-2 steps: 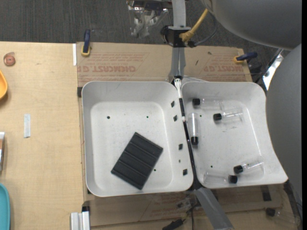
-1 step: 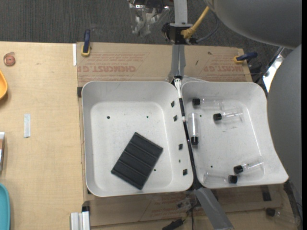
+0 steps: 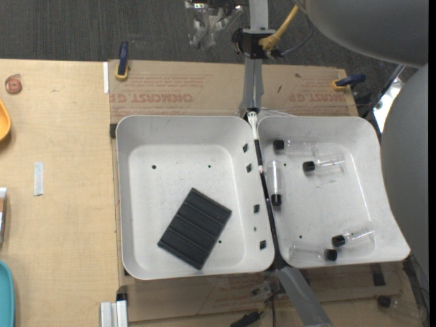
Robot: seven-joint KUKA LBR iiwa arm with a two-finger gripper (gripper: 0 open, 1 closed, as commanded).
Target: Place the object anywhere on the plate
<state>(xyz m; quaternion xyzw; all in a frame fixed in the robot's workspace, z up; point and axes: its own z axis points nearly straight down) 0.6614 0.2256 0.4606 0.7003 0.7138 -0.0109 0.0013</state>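
- Dark carpeted floor along the top; below it a pale wooden bench [image 3: 61, 148] with a sheet of brown cardboard [image 3: 204, 90] held by blue clamps [image 3: 122, 58] at its far corners.
- On the cardboard, two shallow white bins touching side by side: left bin [image 3: 136, 135], right bin [image 3: 361, 142].
- In the left bin, a dark ribbed rectangular plate [image 3: 195, 227], lying flat and turned at a slant, near the front edge and closer to the front right corner; nothing on it.
- In the right bin, several clear vials with black caps: one [image 3: 321, 164] towards the far middle, one [image 3: 274, 181] lying along the left wall, one [image 3: 351, 238] near the front right corner.
- Also two small black pieces, perhaps loose caps: one [image 3: 278, 144] at the far left corner, one [image 3: 330, 254] by the front edge.
- Grey arm [image 3: 368, 12] looming large and blurred at the upper right, above the right bin's far corner.
- Gripper [image 3: 211, 19] over the floor beyond the cardboard's far edge, well apart from plate and vials; blurred, so cannot tell whether released or clenched.
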